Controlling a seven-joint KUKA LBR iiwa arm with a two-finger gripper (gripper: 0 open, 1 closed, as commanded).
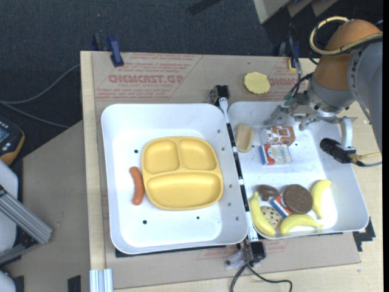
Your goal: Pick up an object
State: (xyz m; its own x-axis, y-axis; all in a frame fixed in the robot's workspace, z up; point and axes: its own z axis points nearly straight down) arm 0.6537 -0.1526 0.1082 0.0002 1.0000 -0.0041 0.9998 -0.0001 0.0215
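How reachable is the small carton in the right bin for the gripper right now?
Probably yes: the gripper hangs right at the carton's far end, and nothing lies on top of it; the bread piece sits apart to its left.

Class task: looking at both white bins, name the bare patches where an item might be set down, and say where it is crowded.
Left bin: bare floor above the yellow divided plate and below it; the hot dog lies left of the plate. Right bin: bare strip between the small carton and the cookie. Crowded: the near end, with bananas and cookies packed together, and the far end under the gripper.
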